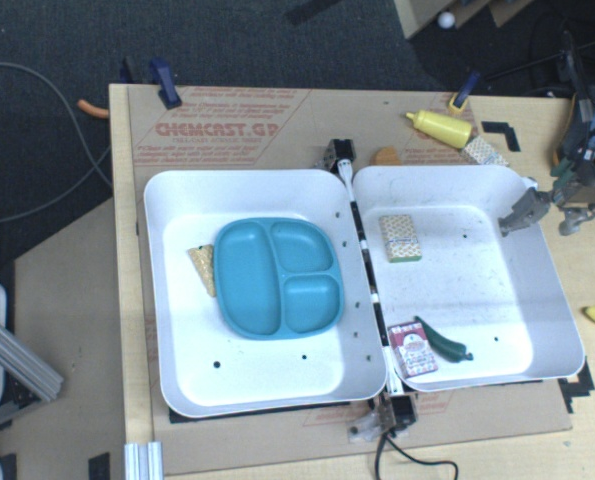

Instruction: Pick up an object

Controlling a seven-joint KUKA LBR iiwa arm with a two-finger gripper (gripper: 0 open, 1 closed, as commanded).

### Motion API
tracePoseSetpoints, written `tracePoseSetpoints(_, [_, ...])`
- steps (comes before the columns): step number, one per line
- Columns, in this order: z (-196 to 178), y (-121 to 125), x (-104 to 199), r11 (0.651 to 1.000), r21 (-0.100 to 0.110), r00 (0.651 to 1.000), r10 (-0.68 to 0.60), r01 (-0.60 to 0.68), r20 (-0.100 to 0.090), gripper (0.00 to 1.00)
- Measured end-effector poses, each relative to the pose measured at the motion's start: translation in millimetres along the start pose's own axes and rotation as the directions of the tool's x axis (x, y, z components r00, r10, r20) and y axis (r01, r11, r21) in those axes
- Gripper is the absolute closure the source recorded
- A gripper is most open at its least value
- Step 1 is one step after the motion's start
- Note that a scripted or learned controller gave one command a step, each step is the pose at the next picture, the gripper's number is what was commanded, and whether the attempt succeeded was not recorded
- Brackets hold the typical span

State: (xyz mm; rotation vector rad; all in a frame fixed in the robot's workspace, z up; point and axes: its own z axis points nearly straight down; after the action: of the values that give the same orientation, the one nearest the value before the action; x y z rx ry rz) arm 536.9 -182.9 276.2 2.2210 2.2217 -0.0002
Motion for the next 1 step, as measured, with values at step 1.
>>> tracePoseSetpoints(1, [105.5,10.2,60.9,1.0,0.002,1.0,-0.001,0.001,-0.001,0.0])
